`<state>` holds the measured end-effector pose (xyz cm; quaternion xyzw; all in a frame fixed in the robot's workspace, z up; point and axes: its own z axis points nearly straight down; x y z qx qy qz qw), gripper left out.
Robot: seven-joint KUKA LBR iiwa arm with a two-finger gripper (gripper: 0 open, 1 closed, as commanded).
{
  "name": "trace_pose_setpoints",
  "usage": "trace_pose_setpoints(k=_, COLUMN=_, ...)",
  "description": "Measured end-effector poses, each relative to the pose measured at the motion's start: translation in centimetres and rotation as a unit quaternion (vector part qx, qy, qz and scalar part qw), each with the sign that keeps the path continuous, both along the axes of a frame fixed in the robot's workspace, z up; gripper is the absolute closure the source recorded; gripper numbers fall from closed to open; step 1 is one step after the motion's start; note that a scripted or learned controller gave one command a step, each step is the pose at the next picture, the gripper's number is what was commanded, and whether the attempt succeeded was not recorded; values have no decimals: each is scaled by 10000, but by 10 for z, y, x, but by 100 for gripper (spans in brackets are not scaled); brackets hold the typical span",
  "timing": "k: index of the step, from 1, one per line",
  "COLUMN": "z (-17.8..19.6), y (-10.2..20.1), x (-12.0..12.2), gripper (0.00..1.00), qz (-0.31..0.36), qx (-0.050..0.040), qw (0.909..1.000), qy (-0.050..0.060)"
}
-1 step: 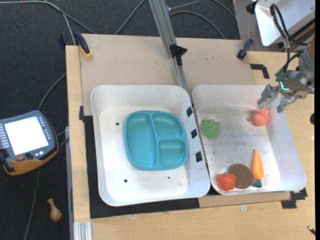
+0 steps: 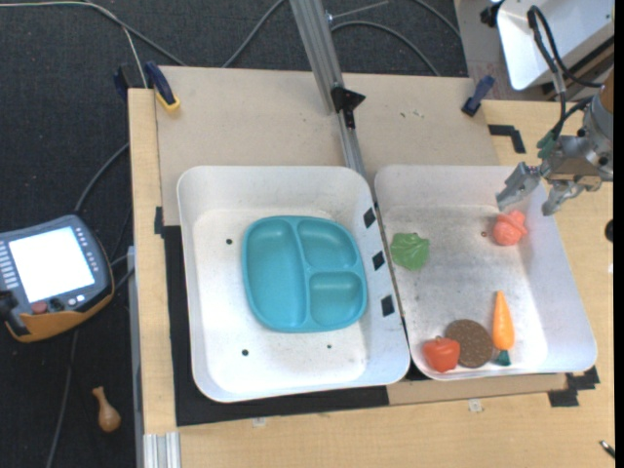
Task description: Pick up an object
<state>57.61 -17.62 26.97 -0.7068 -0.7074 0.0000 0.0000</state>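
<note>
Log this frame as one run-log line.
phase: approach | end effector: open, above pink toy, nothing held | right bin: pink toy, lettuce, carrot, tomato, brown disc | left bin: teal tray

Both bins, left point(image 2: 210, 359) and right point(image 2: 565, 300), look like matt white plastic, lightly speckled. Divided tray point(image 2: 302, 271) at 9 o'clock of the right bin: smooth teal plastic, slight sheen. Bench top point(image 2: 244, 115) at 12 reads as matt pale board, wood-toned edge. Gripper point(image 2: 538, 191) fingers: dull grey metal. Round brown piece point(image 2: 474, 342) at 5 looks rough, grainy. Carrot point(image 2: 502, 320) looks smooth orange plastic.
</note>
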Motion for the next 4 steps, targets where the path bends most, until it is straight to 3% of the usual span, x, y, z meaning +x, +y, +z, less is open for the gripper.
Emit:
trace_pose_setpoints(k=1, z=-52, y=8, x=6, gripper=0, qz=4, qx=12, qw=10000, qy=28)
trace_pose_setpoints(k=3, z=-161, y=19, x=-8, gripper=0, qz=-4, qx=14, qw=10000, qy=37)
trace_pose_setpoints(k=4, z=-146, y=19, x=-5, gripper=100, qz=-4, qx=6, qw=10000, qy=-7)
